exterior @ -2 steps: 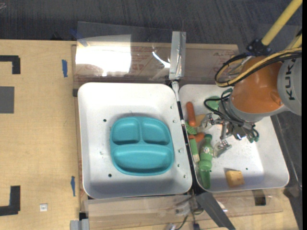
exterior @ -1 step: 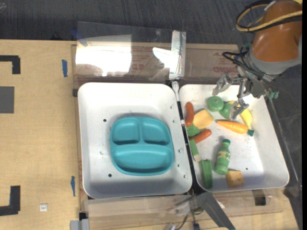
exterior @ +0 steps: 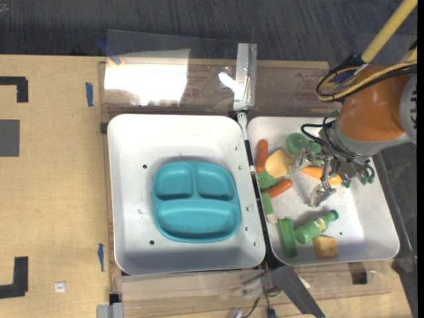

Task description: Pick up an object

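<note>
Toys fill the right bin (exterior: 381,234), and one of them is what the arm (exterior: 371,111) has to lift; none is between the fingers, so the pick is judged not yet made. The left bin (exterior: 126,138) carries a teal tray (exterior: 196,201) with three compartments and plays no part in this step. The arm reaches in from the right, its orange band above the wrist, and the gripper (exterior: 323,192) hangs over the middle of the right bin, pointing down at bare white floor; whether its jaws stand apart or together cannot be told from this slant. Just beside it, towards the far wall, lies an orange piece (exterior: 318,173), partly under the wrist. Nearer the front lies a green bottle (exterior: 315,226) on its side, with a tan block (exterior: 325,246) just beside it and a green stick (exterior: 287,236) along the divider. By the divider a carrot (exterior: 262,154), a yellow piece (exterior: 277,163), a second carrot (exterior: 281,187) and a green round piece (exterior: 296,142) crowd together. A good try would likely take the bottle: it lies apart from the cluster, so the fingers can straddle its narrow width, crossing its long axis, and descend fully before closing. Grabbing into the cluster risks pinching two things or nudging them aside. A straight, slow lift would then show whether the grip holds.
</note>
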Robot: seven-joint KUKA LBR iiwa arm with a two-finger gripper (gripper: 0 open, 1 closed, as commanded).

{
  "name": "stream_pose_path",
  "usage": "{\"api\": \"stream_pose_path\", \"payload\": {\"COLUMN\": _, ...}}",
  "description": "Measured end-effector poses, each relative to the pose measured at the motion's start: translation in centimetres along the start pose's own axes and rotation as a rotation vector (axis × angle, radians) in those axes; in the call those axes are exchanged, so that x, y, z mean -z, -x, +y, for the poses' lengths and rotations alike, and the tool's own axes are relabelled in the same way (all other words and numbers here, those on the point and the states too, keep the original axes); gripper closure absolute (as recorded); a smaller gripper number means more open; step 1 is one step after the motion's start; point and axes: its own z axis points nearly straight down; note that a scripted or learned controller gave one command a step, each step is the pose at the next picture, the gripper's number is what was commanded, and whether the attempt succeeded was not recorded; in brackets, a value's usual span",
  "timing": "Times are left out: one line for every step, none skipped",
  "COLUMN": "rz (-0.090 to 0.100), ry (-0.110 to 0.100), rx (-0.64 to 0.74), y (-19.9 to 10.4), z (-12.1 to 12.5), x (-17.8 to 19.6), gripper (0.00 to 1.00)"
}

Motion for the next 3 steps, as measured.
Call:
{"api": "stream_pose_path", "payload": {"rz": -0.003, "ry": -0.001, "rx": 0.075, "y": 1.2, "z": -1.6, "x": -0.7, "gripper": 0.0}}
{"api": "stream_pose_path", "payload": {"rz": -0.016, "ry": -0.005, "rx": 0.073, "y": 1.7, "z": -1.6, "x": 0.5, "gripper": 1.0}}
{"api": "stream_pose_path", "payload": {"rz": -0.008, "ry": -0.004, "rx": 0.029, "y": 7.5, "z": -1.1, "x": 13.6, "gripper": 1.0}}
